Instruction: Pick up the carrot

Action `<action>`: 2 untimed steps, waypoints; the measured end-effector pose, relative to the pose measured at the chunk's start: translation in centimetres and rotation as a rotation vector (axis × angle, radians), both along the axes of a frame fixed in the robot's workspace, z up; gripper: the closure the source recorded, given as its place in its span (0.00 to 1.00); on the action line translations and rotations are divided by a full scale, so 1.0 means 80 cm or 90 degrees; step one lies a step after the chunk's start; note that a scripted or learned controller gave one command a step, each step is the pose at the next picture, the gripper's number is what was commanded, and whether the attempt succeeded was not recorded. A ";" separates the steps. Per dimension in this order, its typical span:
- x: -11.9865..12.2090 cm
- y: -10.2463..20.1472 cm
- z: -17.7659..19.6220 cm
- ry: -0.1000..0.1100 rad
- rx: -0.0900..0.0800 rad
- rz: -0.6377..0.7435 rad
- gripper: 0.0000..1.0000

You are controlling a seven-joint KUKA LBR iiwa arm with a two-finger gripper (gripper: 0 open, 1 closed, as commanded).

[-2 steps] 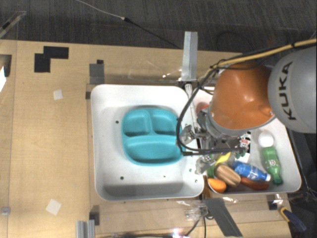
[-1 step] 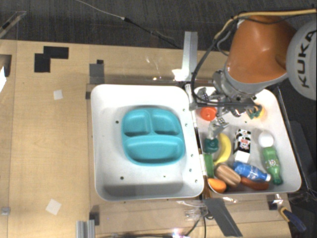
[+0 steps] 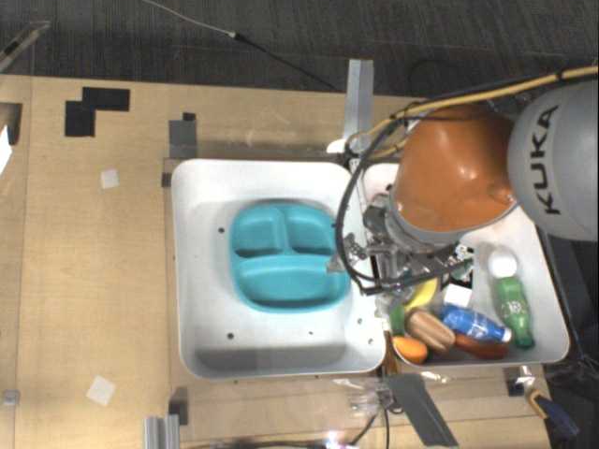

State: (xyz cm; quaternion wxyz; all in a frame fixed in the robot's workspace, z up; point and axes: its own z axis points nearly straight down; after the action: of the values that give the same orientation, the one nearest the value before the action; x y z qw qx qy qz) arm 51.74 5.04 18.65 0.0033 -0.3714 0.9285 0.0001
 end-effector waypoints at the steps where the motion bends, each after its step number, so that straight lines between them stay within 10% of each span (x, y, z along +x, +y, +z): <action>1: 0.003 0.003 0.015 -0.006 0.002 0.001 1.00; 2: 0.003 0.003 0.015 -0.006 0.002 0.001 0.00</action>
State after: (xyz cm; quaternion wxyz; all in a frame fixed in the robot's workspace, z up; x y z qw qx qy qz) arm 52.00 5.24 19.85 0.0082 -0.3718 0.9283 -0.0004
